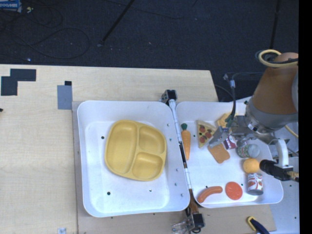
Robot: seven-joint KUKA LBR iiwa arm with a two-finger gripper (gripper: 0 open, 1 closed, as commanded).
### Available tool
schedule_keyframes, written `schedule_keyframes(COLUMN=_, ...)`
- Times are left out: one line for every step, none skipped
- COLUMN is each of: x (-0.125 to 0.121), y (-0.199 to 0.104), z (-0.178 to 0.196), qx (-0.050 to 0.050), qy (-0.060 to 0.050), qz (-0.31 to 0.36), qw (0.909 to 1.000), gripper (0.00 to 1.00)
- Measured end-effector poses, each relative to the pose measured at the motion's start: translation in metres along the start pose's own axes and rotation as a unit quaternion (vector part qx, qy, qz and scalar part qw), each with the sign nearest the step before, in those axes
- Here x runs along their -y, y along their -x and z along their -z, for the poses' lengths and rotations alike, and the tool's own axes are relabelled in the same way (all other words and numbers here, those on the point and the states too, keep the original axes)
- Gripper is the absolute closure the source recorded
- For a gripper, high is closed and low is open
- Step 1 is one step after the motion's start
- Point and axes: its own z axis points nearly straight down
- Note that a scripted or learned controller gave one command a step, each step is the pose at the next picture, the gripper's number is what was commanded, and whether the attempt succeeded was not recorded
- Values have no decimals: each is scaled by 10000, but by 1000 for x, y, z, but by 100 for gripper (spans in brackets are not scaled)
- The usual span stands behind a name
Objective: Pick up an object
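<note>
The right bin (214,113) holds toy foods. An orange carrot (185,141) lies along its left wall, with a pizza slice (205,132) next to it. A brown toast slice (220,153) sits just below the pizza. My gripper (220,139) hangs low over the bin, between the pizza slice and the toast and close above both. The grey and orange arm (275,94) comes in from the right and hides the bin's far right corner. I see nothing lifted off the bin floor.
Also in the right bin are a sausage (210,194), a red round slice (234,190), a small can (254,183), an orange fruit (250,165), a glassy jar (245,149) and a yellow piece (224,119). The left bin (92,179) holds a yellow divided plate (135,150).
</note>
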Motion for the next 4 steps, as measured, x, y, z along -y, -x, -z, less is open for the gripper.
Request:
schedule_keyframes(x=10, y=53, z=-120, qx=1, qy=16, qz=-6, qw=10000, gripper=0)
schedule_keyframes(x=-47, y=74, z=-122, qx=-1, qy=22, qz=0, qw=10000, gripper=0)
schedule_keyframes(x=-46, y=75, z=-112, qx=-12, qy=5, qz=-10, qw=10000, gripper=100)
schedule_keyframes(x=-58, y=-25, z=-38, qx=2, qy=9, qz=4, qw=10000, gripper=100)
